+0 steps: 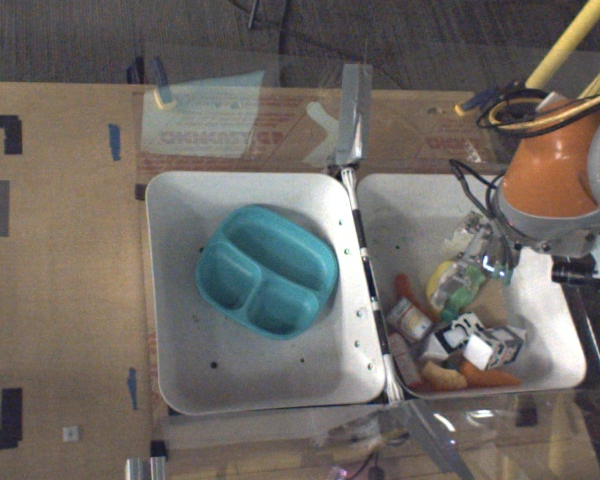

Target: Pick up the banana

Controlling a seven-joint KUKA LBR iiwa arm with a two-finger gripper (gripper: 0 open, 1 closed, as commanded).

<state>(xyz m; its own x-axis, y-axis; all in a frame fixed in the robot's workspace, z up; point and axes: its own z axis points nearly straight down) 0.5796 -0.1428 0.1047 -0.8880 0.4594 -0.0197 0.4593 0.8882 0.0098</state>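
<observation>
**Entry: my arm over the right bin, banana beneath my end effector**

- My arm (pixel 555 173): reaches in from the right edge; the orange band sits above the right bin's far right part, the wrist angled down and leftward into the bin.
- My end effector (pixel 480 261): low inside the right bin, among cables and metal parts. How far it is open, and whether it has hold of anything, I cannot tell; the wrist hardware blocks the tips.
- Banana (pixel 442 278): yellow, in the right bin's middle, just beside my end effector on its left, a green item (pixel 462 293) touching it.
- Right bin (pixel 400 208): white, shallow. Its near end carries a clutter: a reddish sausage-shaped piece (pixel 408 288), a small can (pixel 412 321), black-and-white blocks (pixel 470 340), a tan bread-like piece (pixel 442 373), an orange carrot (pixel 492 377).
- Left bin (pixel 180 218): white; holds a teal divided plate (pixel 267 270), three compartments, lying flat near the middle.
- Surface (pixel 60 268): tan board with blue tape marks and black corner marks.
</observation>
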